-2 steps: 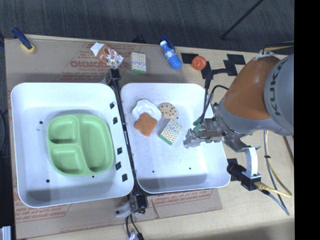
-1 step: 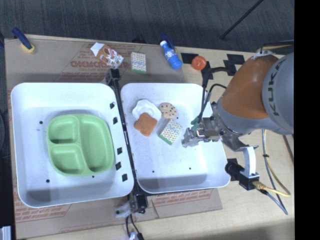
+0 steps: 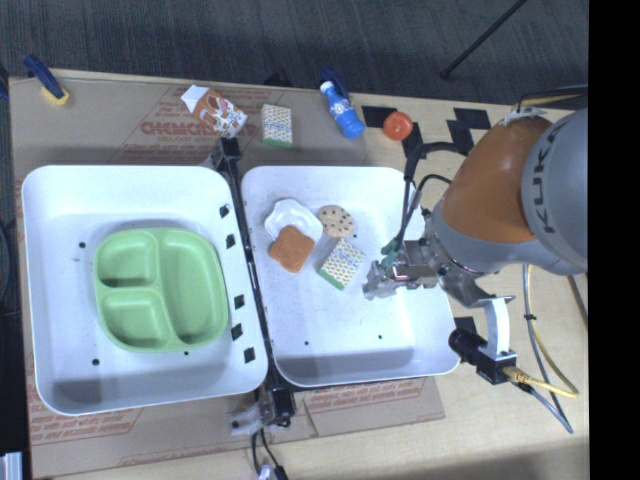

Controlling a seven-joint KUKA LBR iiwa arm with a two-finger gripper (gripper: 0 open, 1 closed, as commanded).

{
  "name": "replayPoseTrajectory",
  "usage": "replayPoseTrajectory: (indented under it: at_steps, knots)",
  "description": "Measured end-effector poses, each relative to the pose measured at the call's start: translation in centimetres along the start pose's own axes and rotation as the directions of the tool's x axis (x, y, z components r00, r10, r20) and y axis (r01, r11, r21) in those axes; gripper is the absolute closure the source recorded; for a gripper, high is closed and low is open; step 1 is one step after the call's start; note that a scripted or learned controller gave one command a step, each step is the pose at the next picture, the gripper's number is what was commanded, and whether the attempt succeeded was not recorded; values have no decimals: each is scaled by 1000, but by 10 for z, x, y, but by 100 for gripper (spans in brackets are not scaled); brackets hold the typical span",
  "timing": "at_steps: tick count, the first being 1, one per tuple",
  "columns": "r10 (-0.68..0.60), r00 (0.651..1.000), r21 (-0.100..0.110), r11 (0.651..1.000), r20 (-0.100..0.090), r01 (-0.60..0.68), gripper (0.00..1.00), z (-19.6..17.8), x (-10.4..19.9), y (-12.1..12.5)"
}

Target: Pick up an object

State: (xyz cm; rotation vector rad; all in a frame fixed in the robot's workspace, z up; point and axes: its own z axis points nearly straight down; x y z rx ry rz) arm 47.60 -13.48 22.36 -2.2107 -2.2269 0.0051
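Note:
The right bin [image 3: 340,353] holds a small cluster of objects: a white piece [image 3: 290,216], an orange-brown bread-like piece [image 3: 291,250], a round speckled cookie [image 3: 336,221] and a patterned green-and-white packet [image 3: 342,264]. My gripper [image 3: 381,281] hangs low over the right bin floor, just right of the patterned packet. I see nothing between its fingers. The arm's orange band [image 3: 495,193] and grey body cover the bin's right edge.
The left bin [image 3: 60,193] holds a green divided tray [image 3: 160,288]. Beyond the bins on the bench lie a snack wrapper [image 3: 213,111], a small box [image 3: 277,125], a blue bottle [image 3: 343,109], an orange ball [image 3: 398,124] and a blue-yellow clamp [image 3: 45,79].

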Motion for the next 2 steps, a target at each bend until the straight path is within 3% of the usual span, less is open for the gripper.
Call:
replayPoseTrajectory:
  at_steps: [1,2]
  knots:
    - [2,1000,-2,1000,0,-2,100,17,-53,0]
    - [4,1000,-4,1000,0,-4,100,12,-76,0]
